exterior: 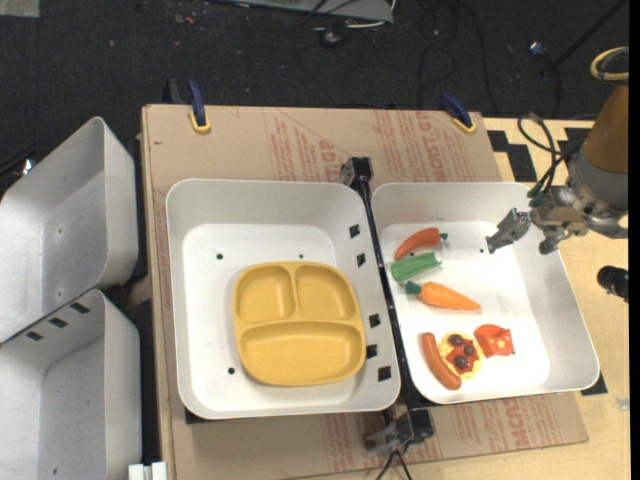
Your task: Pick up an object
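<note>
The right bin holds several toy foods: a red-orange chili, a green pepper piece, an orange carrot, a sausage, a pizza slice and a red pepper piece. My gripper hangs over the bin's far right corner, open, with nothing between its fingers. It is well right of the chili and above the carrot in the view.
The left bin holds a yellow divided tray. Two more white bins lean at the far left, off the bench. A black divider runs between the two bins.
</note>
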`<action>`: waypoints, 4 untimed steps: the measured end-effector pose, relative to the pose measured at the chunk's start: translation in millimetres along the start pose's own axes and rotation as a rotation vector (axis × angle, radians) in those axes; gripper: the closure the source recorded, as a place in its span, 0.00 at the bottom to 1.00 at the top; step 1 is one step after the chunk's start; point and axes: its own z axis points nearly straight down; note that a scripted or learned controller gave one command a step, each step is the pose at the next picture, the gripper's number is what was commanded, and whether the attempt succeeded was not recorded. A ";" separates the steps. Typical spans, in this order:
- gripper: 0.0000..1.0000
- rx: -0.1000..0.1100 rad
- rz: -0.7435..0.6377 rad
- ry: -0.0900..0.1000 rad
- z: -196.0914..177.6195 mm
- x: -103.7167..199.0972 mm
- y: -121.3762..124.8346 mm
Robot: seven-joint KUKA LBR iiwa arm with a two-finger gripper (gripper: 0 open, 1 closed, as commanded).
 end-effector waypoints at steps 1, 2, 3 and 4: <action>0.00 -0.012 -0.003 -0.003 -7.4 0.5 3.1; 0.00 -0.009 -0.006 -0.002 42.7 7.5 10.6; 0.00 -0.010 -0.001 -0.003 91.2 -1.6 11.4; 0.00 -0.012 -0.002 -0.003 107.5 -1.1 11.8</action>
